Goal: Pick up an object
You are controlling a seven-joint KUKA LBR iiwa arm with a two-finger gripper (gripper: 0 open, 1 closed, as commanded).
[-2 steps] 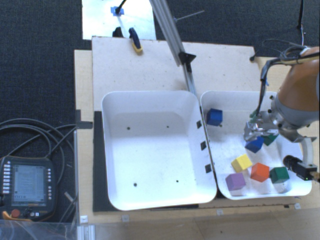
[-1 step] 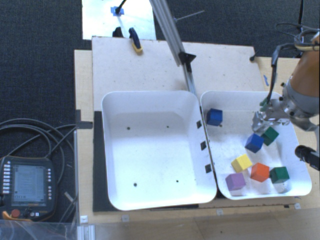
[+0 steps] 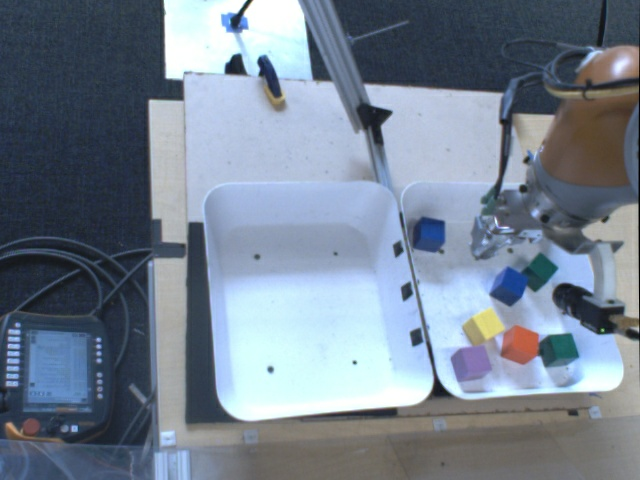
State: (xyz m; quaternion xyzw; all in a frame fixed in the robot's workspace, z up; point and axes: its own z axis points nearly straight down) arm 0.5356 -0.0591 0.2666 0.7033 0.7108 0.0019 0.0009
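Note:
My gripper [image 3: 487, 245] hangs over the right bin [image 3: 440, 368], in its upper middle part. Several coloured cubes lie in that bin. A dark blue cube [image 3: 429, 234] sits left of the gripper near the bin's left wall. Another blue cube [image 3: 508, 286] and a dark green cube [image 3: 541, 270] lie just below and right of the gripper. Lower down are a yellow cube [image 3: 484, 326], an orange cube [image 3: 520, 344], a purple cube [image 3: 471, 363] and a green cube [image 3: 559, 349]. I see nothing between the fingers.
The left bin [image 3: 300, 308] lies beside the right one. A metal pole [image 3: 340, 58] slants down to the wall between the bins. A teach pendant [image 3: 55, 373] with cables lies at the lower left. A black fitting [image 3: 585, 308] juts over the right bin's right rim.

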